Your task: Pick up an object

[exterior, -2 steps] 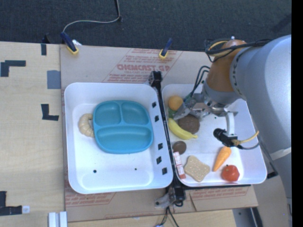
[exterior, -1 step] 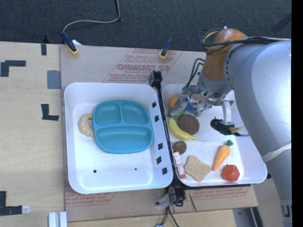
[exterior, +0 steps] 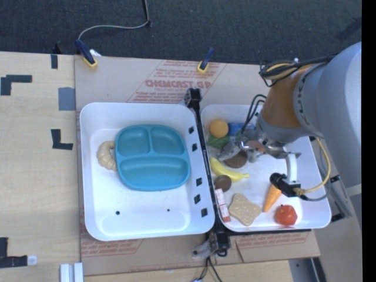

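Note:
My gripper is low in the right bin, over its upper left part. Right under it lie a brown toy and a green toy. An orange ball and a blue item sit just behind it. A yellow banana lies just in front of it. Whether anything is held I cannot make out. Nearer the front lie a slice of bread, a carrot and a red tomato.
The left bin holds a blue divided plate with a beige pastry-like toy at its left edge. A dark round piece and a red-and-white stick lie by the divider between the bins. Cables hang off the wrist.

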`<action>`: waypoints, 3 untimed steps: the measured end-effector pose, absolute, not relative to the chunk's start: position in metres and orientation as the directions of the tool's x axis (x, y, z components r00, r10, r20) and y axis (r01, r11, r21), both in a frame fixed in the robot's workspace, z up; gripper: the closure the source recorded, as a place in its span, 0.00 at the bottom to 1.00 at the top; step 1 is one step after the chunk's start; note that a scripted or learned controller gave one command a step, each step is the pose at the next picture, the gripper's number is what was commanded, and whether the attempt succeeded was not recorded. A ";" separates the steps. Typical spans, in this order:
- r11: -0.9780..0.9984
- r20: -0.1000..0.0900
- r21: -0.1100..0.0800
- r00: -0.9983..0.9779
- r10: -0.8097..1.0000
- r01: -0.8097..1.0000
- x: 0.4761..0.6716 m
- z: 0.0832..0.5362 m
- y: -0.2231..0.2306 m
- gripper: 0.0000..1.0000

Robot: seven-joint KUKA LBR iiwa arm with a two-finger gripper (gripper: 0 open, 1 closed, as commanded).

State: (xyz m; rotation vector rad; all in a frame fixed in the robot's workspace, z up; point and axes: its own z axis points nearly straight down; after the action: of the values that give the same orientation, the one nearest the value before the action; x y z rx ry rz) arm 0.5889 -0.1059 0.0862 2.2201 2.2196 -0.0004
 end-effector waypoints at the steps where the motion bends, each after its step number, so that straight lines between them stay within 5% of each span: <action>1: 0.000 -0.002 0.002 0.000 1.000 1.000 0.589 0.096 -0.106 1.00; 2: 0.000 -0.002 0.002 0.000 1.000 1.000 0.589 0.096 -0.106 0.00; 3: 0.001 0.000 0.000 -0.001 1.000 1.000 0.634 0.110 -0.103 0.00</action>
State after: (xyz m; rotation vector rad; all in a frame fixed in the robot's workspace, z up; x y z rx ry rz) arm 0.6339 -0.1026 0.1096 2.2203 2.2225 -0.0007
